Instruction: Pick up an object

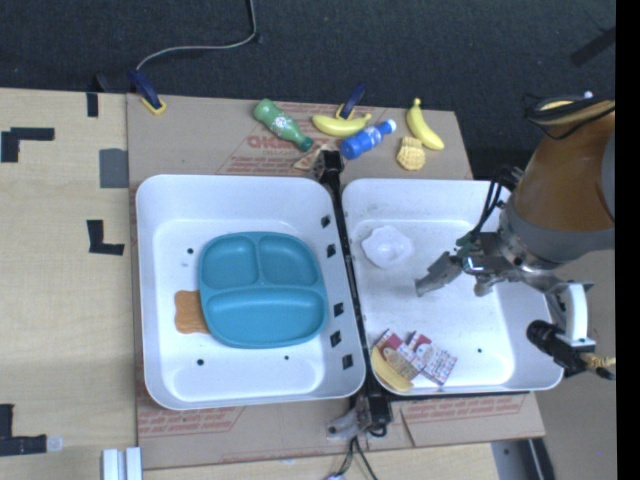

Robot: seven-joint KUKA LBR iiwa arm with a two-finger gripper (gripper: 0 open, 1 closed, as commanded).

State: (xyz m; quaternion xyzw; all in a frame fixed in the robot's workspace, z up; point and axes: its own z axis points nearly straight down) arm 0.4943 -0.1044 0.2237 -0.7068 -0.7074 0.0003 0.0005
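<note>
Your gripper (pixel 458 274) is hanging over the right bin (pixel 500 193), its two dark fingers (pixel 434 274) standing apart and pointing left and slightly down, with nothing showing between them. You are looking down from the one fixed camera, and the grey arm with its orange band (pixel 563 173) is reaching in from the right edge and covering the bin's right wall. Just up and to the left of the fingertips, a clear plastic cup (pixel 384 246) is lying on the bin floor, near the gripper but not touching it. Down at the bin's front left corner, a red and white packet (pixel 424 356) is resting partly over a yellow item (pixel 389 368); both are sitting well apart from the gripper. You are seeing the left bin (pixel 160 268) beside it, joined along a dark divider with clips. A blue compartment plate (pixel 262 289) is filling the middle of that bin, and an orange-brown slab (pixel 188 312) is poking out from under the plate's left edge. Behind the bins, on the cardboard, a green bottle (pixel 282 124), a banana (pixel 341 124), a blue bottle (pixel 366 139), a yellow corn cob (pixel 409 153) and a second banana (pixel 424 127) are lying in a loose row. A black cable (pixel 205 46) is curling across the dark floor at the top.
</note>
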